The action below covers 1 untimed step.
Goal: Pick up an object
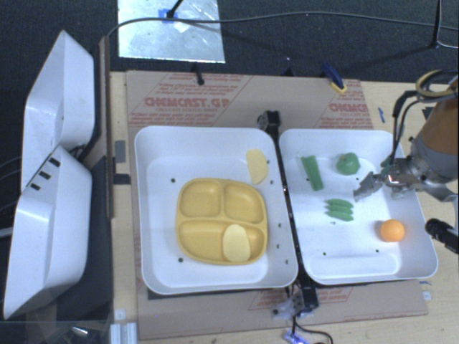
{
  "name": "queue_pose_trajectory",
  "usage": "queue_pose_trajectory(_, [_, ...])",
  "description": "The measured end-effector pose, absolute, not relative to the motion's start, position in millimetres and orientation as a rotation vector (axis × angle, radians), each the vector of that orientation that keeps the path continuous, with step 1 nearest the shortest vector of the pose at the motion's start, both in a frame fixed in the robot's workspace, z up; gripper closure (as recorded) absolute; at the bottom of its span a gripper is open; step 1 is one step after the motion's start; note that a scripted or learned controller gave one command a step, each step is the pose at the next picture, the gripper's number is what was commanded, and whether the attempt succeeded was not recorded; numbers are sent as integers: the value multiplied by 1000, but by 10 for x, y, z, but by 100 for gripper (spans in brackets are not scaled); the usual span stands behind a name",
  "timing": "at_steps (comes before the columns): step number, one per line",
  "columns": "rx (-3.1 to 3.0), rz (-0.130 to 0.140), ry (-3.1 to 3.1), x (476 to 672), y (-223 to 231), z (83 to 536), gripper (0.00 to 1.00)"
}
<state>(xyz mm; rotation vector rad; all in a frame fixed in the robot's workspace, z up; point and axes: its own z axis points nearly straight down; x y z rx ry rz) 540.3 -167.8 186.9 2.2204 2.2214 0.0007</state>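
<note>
Red "CHEMCAST" lettering marks the brown cardboard sheet (188, 99). Flat green stick (312, 173): long axis 11-to-5 o'clock. My pincer (364, 187) hovers at its 3 o'clock, fingers parted, holding nothing.

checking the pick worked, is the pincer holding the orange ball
No, the orange ball lies on the floor of the right bin, apart from the pincer, which hangs above and to its left beside the green pea pod.
</note>
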Motion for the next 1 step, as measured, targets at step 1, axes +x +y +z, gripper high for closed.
queue_pose_trajectory(1, [2213,6,2222,5829,-1431,2419,0])
